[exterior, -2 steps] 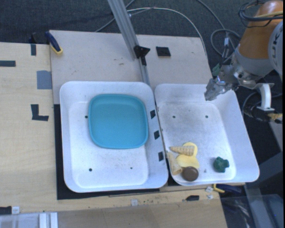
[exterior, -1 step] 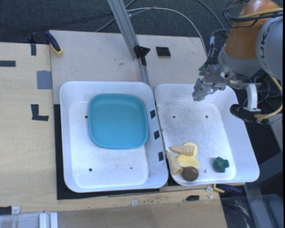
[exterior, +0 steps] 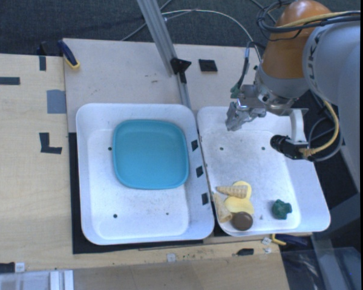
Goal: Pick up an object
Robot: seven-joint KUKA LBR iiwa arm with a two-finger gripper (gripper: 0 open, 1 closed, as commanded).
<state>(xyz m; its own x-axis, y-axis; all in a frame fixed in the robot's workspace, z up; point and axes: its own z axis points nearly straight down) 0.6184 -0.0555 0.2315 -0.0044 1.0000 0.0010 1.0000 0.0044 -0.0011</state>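
The gripper (exterior: 237,121) is hanging over the far end of the right bin (exterior: 263,162), carrying nothing visible; how far it is parted cannot be told. The risk is lying in the near-left corner cluster (exterior: 235,205), where touching pieces are inviting a glancing grasp. Counted: two bins, one blue plate (exterior: 150,153) in the left bin (exterior: 97,180), about four clustered pieces, one green object (exterior: 282,208) sitting apart.

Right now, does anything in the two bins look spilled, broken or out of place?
Nothing stands out. The blue plate lies flat in the left bin. In the right bin, the yellow and brown toys cluster at the near edge, the green piece apart. The tool hangs over the far end.
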